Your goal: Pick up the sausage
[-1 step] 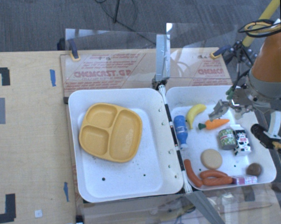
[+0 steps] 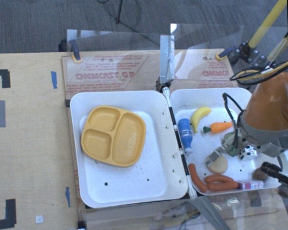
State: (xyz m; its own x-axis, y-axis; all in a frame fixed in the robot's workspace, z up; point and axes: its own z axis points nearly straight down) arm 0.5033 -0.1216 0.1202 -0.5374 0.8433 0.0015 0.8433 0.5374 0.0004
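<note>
Red-brown sausage [image 2: 211, 180] links lie along the near edge of the right bin [image 2: 207, 96], untouched as far as I can judge: one curves up the near-left corner beside the divider, others run rightward along the near wall toward a small pink item [image 2: 252, 184]. So I'd call the pick not yet done; the reach, grasp and lift are all left.

My gripper [image 2: 221, 153] hangs from the grey-and-orange arm [image 2: 270, 111] over the middle of that bin, its metal tip just above a tan potato-like piece [image 2: 218, 165]. I cannot tell how the gripper is set, and I see nothing held.

From the gripper the sausage sits nearer to me and slightly left, with the tan piece between them. A banana [image 2: 200, 117], a carrot [image 2: 218, 127] and a blue bottle [image 2: 185, 133] lie on the far side, well out of the way. The yellow plate [image 2: 114, 136] rests in the left bin [image 2: 90, 186], apart from all this.

I judge the next move needs a short shift toward the near wall, and the wall may crowd the approach.
</note>
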